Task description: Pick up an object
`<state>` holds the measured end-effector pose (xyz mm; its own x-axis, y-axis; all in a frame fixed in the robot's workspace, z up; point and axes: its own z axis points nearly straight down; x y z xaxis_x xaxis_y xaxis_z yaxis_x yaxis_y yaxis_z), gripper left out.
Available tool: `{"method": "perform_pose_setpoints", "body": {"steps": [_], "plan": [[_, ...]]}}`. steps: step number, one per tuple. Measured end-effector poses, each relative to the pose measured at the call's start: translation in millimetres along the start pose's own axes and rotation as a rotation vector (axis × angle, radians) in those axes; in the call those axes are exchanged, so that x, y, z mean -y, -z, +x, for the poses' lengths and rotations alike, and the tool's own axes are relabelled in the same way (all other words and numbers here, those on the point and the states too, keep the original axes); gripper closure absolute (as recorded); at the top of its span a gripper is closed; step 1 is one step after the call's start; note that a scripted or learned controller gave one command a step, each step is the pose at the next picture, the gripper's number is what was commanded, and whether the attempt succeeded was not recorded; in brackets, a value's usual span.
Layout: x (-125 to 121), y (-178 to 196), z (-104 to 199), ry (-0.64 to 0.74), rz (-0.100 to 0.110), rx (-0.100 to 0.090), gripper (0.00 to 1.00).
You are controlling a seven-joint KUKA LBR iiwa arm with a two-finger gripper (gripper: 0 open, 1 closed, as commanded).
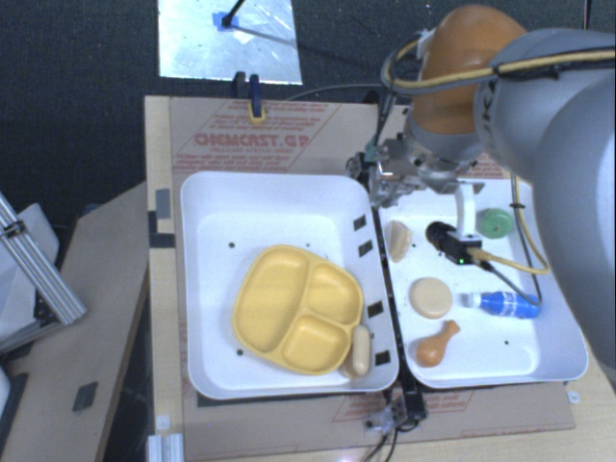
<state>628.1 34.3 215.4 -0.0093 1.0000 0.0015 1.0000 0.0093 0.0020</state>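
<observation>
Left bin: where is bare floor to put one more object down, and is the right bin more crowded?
In the left bin, the floor is bare behind the yellow tray and along the left wall. The front right corner is tight: a pale roll lies against the tray. The right bin is crowded, apart from its front right corner.

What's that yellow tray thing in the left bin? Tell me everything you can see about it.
The yellow tray looks like smooth plastic: a rounded plate split by raised ridges into three shallow compartments. It lies flat, open side up, turned at a slant, in the left bin toward its near right corner. A small beige bread-like roll lies against its right edge.
</observation>
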Motion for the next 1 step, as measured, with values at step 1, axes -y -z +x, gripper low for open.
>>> {"method": "perform_pose_setpoints", "body": {"steps": [1], "plan": [[-19.0,8.5,58.7,0.001,-0.002,-0.002,1.0]]}}
